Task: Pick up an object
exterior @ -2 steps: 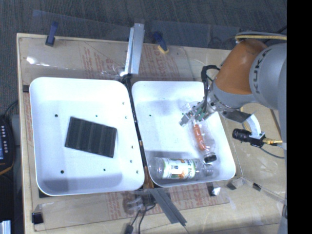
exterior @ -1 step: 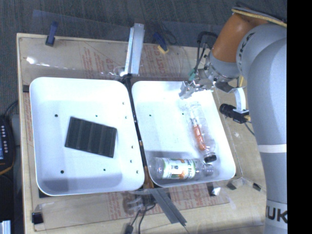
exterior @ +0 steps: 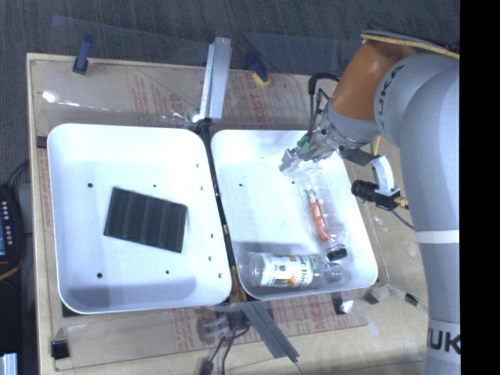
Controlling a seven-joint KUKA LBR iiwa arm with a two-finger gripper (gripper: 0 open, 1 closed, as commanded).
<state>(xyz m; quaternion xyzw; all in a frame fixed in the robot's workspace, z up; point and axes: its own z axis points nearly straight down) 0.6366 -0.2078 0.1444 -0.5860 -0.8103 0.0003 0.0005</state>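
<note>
Grey arm bends low over the right bin.

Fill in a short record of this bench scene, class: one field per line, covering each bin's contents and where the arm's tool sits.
left bin: one flat, dark ribbed rectangular panel, lying near the middle
right bin: two clear plastic bottles
bottle with orange contents: lying lengthwise along the right side
bottle with green-and-white label: lying on its side along the near wall
tool: over the right bin's far part, at the upper end of the orange-filled bottle
tool grip: cannot tell
</note>
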